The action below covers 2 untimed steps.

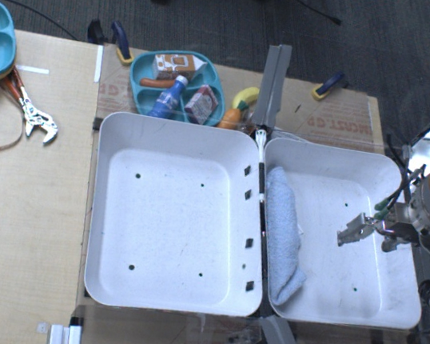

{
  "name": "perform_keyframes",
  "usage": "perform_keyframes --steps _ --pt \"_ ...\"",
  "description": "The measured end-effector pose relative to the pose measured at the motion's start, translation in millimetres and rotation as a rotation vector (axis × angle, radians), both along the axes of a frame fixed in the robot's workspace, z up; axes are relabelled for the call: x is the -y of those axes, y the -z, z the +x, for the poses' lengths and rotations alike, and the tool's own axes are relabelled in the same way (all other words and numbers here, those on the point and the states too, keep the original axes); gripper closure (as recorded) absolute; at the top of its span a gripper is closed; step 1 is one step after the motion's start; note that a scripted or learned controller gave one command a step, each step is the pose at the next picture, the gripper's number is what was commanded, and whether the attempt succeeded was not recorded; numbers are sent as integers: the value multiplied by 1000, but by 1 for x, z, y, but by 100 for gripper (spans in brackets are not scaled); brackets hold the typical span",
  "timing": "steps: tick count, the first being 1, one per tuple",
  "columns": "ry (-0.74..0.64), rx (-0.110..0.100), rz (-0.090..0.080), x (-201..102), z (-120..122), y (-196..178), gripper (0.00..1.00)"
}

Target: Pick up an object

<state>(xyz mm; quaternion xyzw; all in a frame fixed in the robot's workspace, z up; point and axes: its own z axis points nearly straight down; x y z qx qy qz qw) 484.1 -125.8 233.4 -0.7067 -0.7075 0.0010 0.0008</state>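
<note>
A pale blue-grey folded cloth [280,236] lies along the left side of the right bin [316,301], running from near the back wall to the front left corner. My gripper [370,232] hangs over the right half of that bin, well to the right of the cloth and apart from it. Its fingers [350,231] are spread apart with nothing between them. The arm comes in from the right edge.
The left bin [111,215] stands beside the right one, with a grey divider [272,87] rising behind their shared edge. A teal tray [177,86] of small items sits behind the left bin. A wrench [35,121] lies on the bench at left.
</note>
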Motion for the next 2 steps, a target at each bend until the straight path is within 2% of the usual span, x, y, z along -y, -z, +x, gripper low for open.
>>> perform_keyframes --steps 1,2 --pt "291 -2 -1 -70 -7 43 0" --pt "295 -2 -2 -68 -6 35 100"
